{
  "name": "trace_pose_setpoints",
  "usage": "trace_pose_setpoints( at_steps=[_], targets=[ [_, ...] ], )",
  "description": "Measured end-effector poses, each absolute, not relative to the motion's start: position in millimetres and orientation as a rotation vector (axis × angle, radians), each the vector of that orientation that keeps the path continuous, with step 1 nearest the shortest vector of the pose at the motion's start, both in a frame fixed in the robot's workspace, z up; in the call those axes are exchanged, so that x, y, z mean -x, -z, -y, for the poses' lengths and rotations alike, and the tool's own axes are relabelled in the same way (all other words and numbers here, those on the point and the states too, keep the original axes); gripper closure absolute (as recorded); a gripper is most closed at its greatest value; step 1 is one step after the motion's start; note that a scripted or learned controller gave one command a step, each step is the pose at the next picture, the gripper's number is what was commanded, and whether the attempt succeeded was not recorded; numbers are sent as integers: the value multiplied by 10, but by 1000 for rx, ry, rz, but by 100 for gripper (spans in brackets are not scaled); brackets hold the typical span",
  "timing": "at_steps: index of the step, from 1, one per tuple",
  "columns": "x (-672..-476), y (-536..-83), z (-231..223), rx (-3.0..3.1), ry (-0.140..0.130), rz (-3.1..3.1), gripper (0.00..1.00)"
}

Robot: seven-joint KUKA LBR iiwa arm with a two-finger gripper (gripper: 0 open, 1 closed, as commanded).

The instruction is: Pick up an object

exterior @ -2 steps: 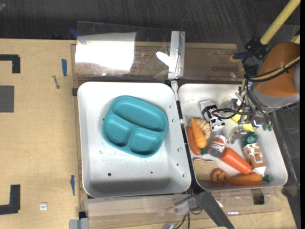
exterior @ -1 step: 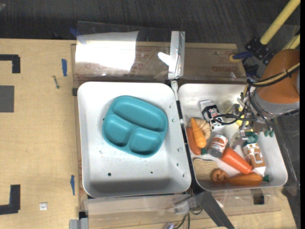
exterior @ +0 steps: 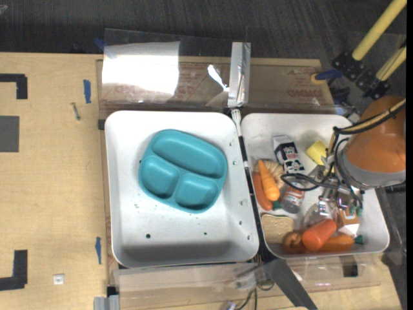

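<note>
The right bin [exterior: 377, 234] holds a pile of small objects. Among them are an orange carrot [exterior: 266, 183], a black-and-white box [exterior: 288, 155], a yellow piece [exterior: 316, 152], a small can [exterior: 292, 199], a slice of bread [exterior: 277, 227] and a red-orange vegetable [exterior: 319, 234]. My gripper [exterior: 330, 205] reaches down from the right into the bin's right half, just above the red-orange vegetable and beside the can. Cables and the wrist body hide its tip.
The left bin [exterior: 129, 218] holds a teal divided plate [exterior: 182, 168]. A clear plastic wall [exterior: 239, 76] stands behind both bins. Yellow-handled tools [exterior: 377, 28] lie at the upper right. The wooden bench [exterior: 45, 192] extends to the left.
</note>
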State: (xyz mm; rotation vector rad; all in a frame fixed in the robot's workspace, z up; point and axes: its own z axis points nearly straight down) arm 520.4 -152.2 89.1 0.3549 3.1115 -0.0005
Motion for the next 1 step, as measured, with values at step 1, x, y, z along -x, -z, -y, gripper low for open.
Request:
trace_pose_setpoints(
  at_steps=[1],
  targets=[
    [-5249, -1017, 1522, -350, 4, -3098, 100]
  ],
)
